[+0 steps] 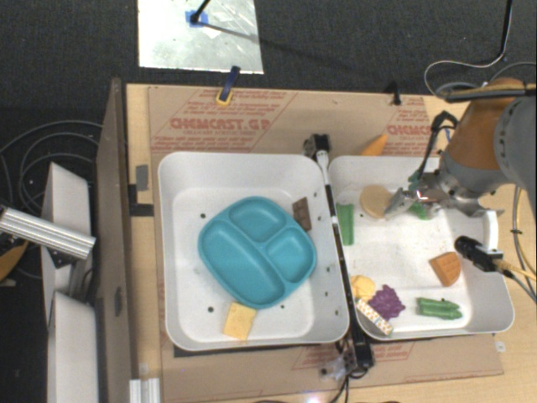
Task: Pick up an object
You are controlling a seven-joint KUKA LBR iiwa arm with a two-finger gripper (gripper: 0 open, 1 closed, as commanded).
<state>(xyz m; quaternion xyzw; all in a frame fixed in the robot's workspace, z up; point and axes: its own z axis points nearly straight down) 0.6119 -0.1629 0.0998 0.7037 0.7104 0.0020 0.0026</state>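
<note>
The arm (491, 141) is seen reaching in over the right bin (495, 309), with the gripper (409, 200) low near the bin's upper left part. Whether anything is held cannot be told. A tan disc (374, 201) lies just beside the gripper. Elsewhere in that bin are placed a green stick (345, 223), an orange wedge (445, 268), purple grapes (387, 300) and a green pod (439, 308). In the left bin (180, 225) a teal tray (256, 249), a brown block (302, 214) and a yellow block (239, 321) are found.
</note>
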